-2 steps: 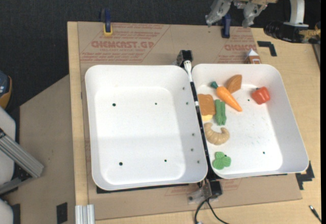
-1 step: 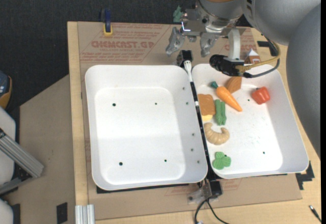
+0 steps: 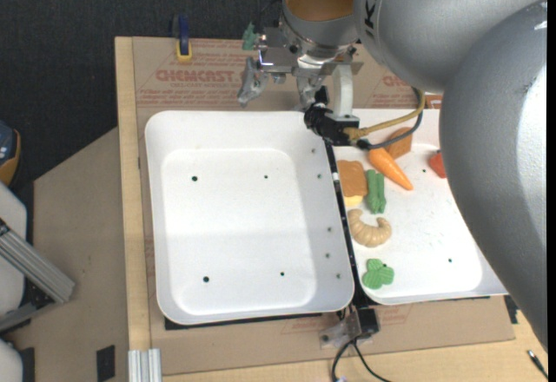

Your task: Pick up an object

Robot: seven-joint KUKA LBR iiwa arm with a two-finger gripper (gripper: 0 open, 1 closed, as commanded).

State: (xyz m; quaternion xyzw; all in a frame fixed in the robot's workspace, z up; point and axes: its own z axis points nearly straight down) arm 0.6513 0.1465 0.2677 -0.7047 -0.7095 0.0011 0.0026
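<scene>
the gripper (image 3: 280,90) hangs over the far rim of the left bin (image 3: 153,189), about at the brown board (image 3: 201,69) behind it. its two fingers look spread well apart with nothing between them, so it is holding nothing.

everything worth grabbing lies in the right bin (image 3: 434,237), which puts it to the right of the gripper and nearer to the viewer, across the wall the two bins share. the closest pieces are a tan block (image 3: 351,178) just beside that wall and a carrot (image 3: 390,169) a little further right. the carrot's long axis runs on a slant, from far-left to near-right. a green stick (image 3: 375,194) lies along the block's right side, running far to near, and a curled beige piece (image 3: 370,229) sits nearer still.

so the coming move is likely a shift right and toward the near side, then down. for the carrot, the fingers would want to close across that slant rather than along it.
</scene>
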